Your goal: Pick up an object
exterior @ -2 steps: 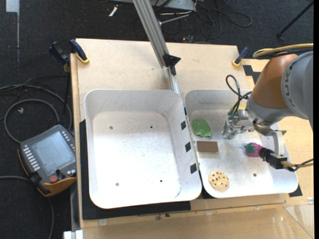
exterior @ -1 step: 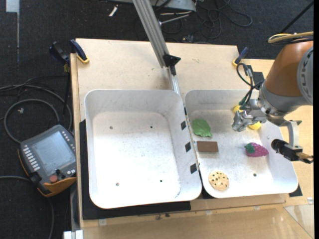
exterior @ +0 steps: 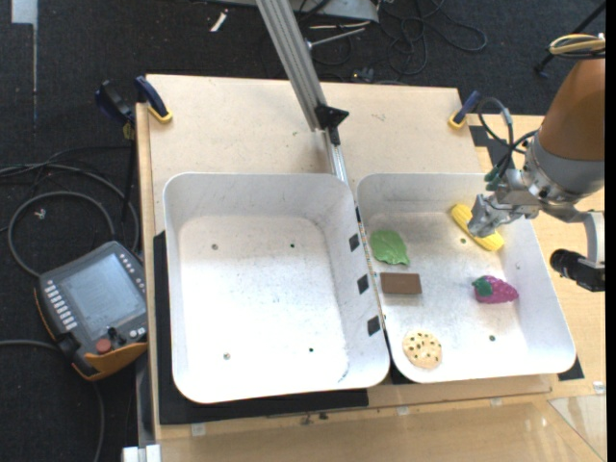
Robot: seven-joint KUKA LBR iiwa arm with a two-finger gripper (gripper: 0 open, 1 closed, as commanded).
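The right bin [exterior: 539, 349] holds several small objects: a green leaf-shaped piece [exterior: 390, 247], a brown rectangular block [exterior: 400, 284], a purple grape bunch [exterior: 495, 290], a round tan cookie [exterior: 422, 348] and a yellow corn-like piece [exterior: 477, 227] at the back right. My gripper [exterior: 484, 219] is down in the bin's back right, right over the yellow piece and covering part of it. From this view I cannot tell how it grips or whether it touches the piece.
The left bin [exterior: 255, 287] lies beside the right one, sharing a raised middle wall. A slanted metal post [exterior: 294, 56] rises from behind the bins. Yellow clamps [exterior: 154, 104] hold the bench corners. A teach pendant [exterior: 91, 301] lies on the floor left.
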